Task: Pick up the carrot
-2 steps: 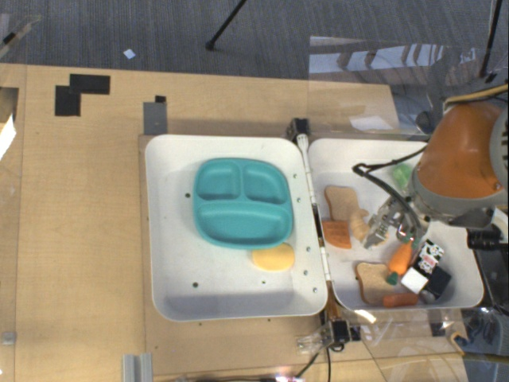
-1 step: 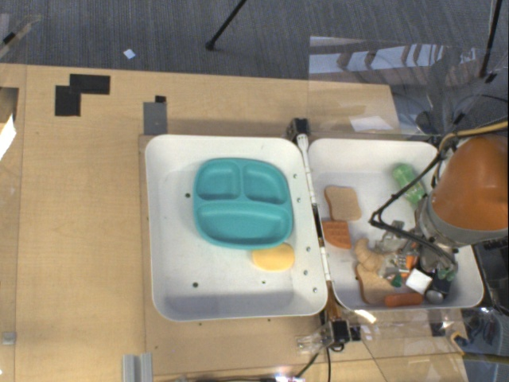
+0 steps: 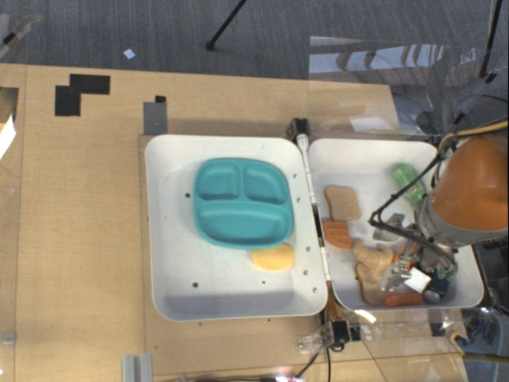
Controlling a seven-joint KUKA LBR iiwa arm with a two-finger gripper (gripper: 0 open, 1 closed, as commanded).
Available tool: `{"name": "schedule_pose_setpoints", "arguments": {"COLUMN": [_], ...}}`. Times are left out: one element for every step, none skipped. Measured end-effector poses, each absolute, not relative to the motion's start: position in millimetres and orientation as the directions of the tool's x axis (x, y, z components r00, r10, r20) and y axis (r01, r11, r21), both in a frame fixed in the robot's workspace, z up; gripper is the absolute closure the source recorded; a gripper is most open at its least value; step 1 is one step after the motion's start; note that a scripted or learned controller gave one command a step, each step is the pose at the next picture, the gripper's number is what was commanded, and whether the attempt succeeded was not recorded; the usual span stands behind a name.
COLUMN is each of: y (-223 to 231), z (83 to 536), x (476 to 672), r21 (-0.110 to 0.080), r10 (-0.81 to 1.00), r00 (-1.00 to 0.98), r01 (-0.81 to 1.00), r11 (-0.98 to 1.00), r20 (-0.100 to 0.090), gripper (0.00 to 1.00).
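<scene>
**Arm over the right bin, gripper low among the food pieces**

The arm [image 3: 473,185] rises closest to the lens. Its orange band bulges over the far right side of the right bin [image 3: 350,153], and black cables loop across it. Below the band the gripper [image 3: 415,275] hangs down into the near right corner of that bin. It is crowded by wires and a small white tag, so I cannot tell whether it is open or closed, or whether it has anything in it.

The carrot [image 3: 403,299] appears to be the orange-red, elongated piece lying flat on the bin floor by the near wall. It sits just beneath and beside the gripper, and whether the two touch cannot be made out.

The right bin holds several other things:
- A tan slice [image 3: 343,203] lies towards the left wall.
- An orange block [image 3: 336,234] lies just in front of the tan slice.
- A beige lump [image 3: 372,255] and a brown piece [image 3: 368,281] lie between the block and the gripper, close together.
- A green item [image 3: 406,175] lies near the far right, partly crossed by a cable.

The left bin [image 3: 171,237] sits against the right one on the wooden bench [image 3: 71,237]. It holds a teal divided plate [image 3: 241,201], set flat near the middle. A yellow rounded piece [image 3: 273,257] rests on the bin floor and touches the plate's near edge.
</scene>
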State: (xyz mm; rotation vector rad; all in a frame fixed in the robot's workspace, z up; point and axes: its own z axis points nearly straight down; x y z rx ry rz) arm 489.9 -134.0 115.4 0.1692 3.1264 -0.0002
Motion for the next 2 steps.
{"name": "schedule_pose_setpoints", "arguments": {"y": [-133.9,-133.6], "z": [128.2,127.6], "x": [495.0,494.5], "r21": [-0.001,0.000], "r10": [0.108,0.109], "r00": [-0.994,-0.994], "r01": [0.108,0.109], "r11": [0.994,0.994], "r20": [-0.027,-0.025], "gripper": [1.00,0.00]}}
